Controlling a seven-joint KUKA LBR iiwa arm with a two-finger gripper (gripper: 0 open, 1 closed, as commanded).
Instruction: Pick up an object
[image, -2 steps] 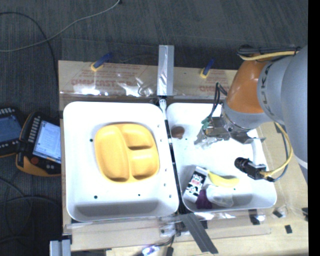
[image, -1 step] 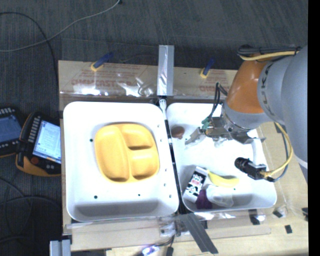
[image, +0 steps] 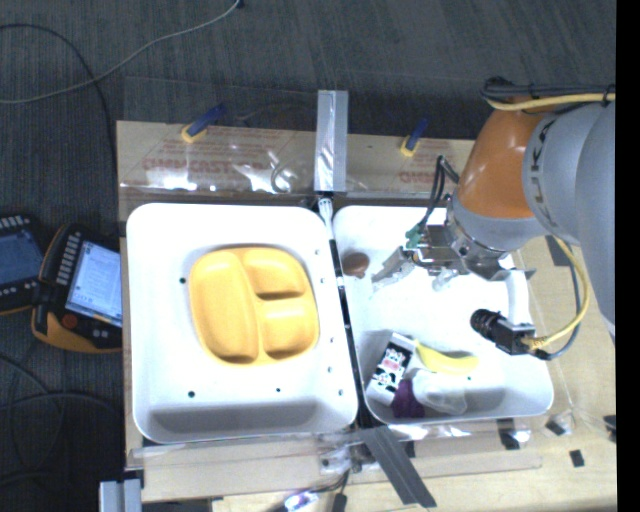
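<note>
1. Reaching in from the right, the grey arm with its orange band carries the claw low over the upper part of the right bin; the claw's thin tip points left toward the divider between the bins.

2. Claw state: the fingers appear spread slightly apart, with nothing visible between them; no object is held at this moment.

3. Nearest candidate: a small brown object lies on the floor of the right bin, just beside the claw tip and close to the bin's left wall. Whether the tip touches it cannot be told from this view.

4. Other candidates, all in the lower part of the same bin and well apart from the claw: a yellow banana, a black-and-white patterned box, a dark purple item and a pale translucent container, the last three lying close together.

5. The left bin holds a yellow divided tray, which lies flat and away from the arm.

6. Progress, as a judgement: the approach seems largely made, since the claw stands near the brown object. Closing on an object and lifting it clear of the bin are not yet done.

7. Risk: the brown object sits near the bin wall, which may leave little room for a finger on that side.
</note>
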